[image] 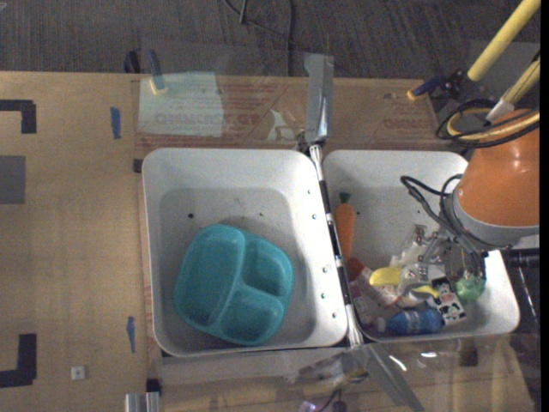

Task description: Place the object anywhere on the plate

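A teal plate (232, 283) with three compartments lies in the left bin (171, 178), toward its front. The right bin (377, 178) holds a pile of small objects at its front: an orange carrot (345, 225) along the left wall, a yellow piece (386, 276), a blue bottle (413, 322), a green piece (469, 288) and a black-and-white item (448, 303). My gripper (431, 256) is down in the right bin over this pile, under the orange wrist band (502, 178). Its metal parts blend into the clutter.
A strip of grey tape (317, 101) runs back from the seam between the bins. Black cables (429, 197) loop from the wrist over the right bin. Yellow rods (506, 33) and a blue clamp (429, 87) stand at the back right. Blue tape marks (115, 122) dot the wooden bench.
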